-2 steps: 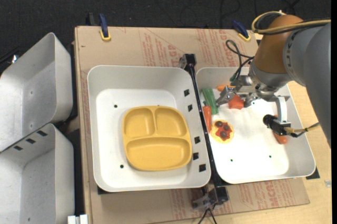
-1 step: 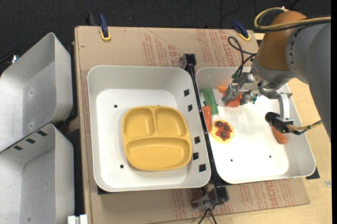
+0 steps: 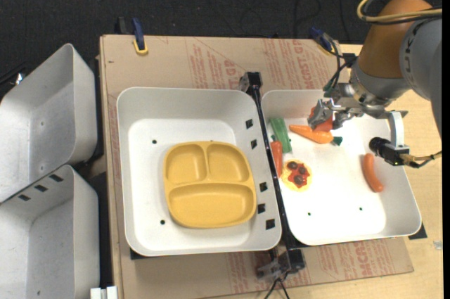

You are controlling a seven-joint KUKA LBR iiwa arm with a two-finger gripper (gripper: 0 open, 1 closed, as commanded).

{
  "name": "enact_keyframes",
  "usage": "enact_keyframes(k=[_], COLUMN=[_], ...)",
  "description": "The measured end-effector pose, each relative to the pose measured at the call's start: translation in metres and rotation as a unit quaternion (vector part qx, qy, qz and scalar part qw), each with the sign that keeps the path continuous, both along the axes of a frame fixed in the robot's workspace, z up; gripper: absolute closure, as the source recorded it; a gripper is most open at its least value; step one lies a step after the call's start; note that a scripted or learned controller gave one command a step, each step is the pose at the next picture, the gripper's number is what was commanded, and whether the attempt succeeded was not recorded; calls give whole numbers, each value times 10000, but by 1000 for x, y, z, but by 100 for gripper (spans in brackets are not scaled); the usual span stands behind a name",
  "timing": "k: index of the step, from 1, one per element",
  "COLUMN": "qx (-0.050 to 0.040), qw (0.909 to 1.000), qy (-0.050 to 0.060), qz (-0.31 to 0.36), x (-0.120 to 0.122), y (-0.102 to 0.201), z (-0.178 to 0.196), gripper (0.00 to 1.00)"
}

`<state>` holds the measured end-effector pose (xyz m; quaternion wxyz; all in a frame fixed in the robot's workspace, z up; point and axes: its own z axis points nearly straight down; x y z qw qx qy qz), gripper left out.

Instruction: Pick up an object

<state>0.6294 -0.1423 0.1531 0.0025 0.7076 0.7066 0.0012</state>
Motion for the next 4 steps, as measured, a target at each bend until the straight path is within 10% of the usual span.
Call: enact_keyframes(k=[2, 4], qx=[2, 21], qw=[10000, 10000], qy=[0, 31], qz=[18, 51], x=[4, 7], y=[2, 115], z=[72, 77], gripper=[100, 100])
